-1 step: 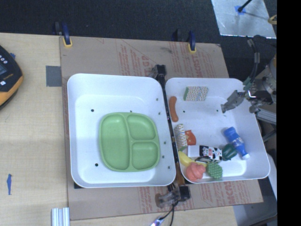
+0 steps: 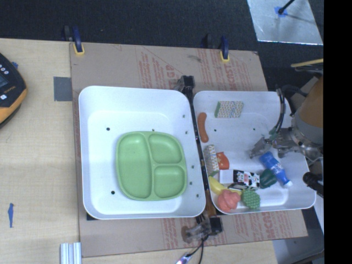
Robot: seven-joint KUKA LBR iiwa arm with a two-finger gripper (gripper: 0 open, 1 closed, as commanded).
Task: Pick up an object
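My gripper (image 2: 268, 145) reaches in from the right and hangs low over the right side of the right bin (image 2: 247, 100). Just below it lies a blue bottle (image 2: 274, 168), with a dark green object (image 2: 268, 179) beside the bottle. Nothing shows held in the gripper. Along the bin's left and front lie a brown sausage (image 2: 202, 126), a striped packet (image 2: 211, 158), a red piece (image 2: 222, 161), a black-and-white carton (image 2: 245, 177), a yellow banana (image 2: 216, 184), a pink-orange fruit (image 2: 228, 201) and a green knobbly piece (image 2: 252, 198). A green-and-white packet (image 2: 229, 109) rests near the back wall.
The left bin (image 2: 96, 106) holds a green divided plate (image 2: 150, 165). A yellow-and-black device (image 2: 8, 89) sits at the bench's left edge. Clamps (image 2: 77, 43) pin the cardboard sheet at the back. The arm's body (image 2: 311, 117) stands over the right bin's right rim.
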